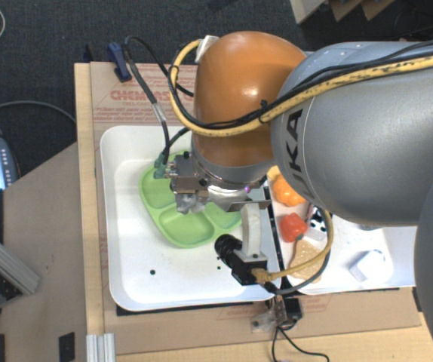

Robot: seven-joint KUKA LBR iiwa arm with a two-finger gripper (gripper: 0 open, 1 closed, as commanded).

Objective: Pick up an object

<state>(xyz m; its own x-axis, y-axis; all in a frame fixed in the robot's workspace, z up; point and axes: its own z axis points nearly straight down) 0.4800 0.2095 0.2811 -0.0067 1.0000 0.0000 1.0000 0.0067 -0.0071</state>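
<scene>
Nearest the camera, the tabletop (96, 202) carries the left bin (126, 270), white and shallow, with the right bin (367, 277) beside it. In the left bin lies a green sectioned tray (182, 228) — the likeliest thing to be picked. Across the divide sit an orange object (286, 193), a red one (292, 227) and a small white block (367, 262). Above the tray hangs the arm's wrist (224, 179) and orange band (239, 89); whether the jaws are spread or closed cannot be told. The step looks like the reach onto the tray — next would come closing on its rim and lifting.
</scene>
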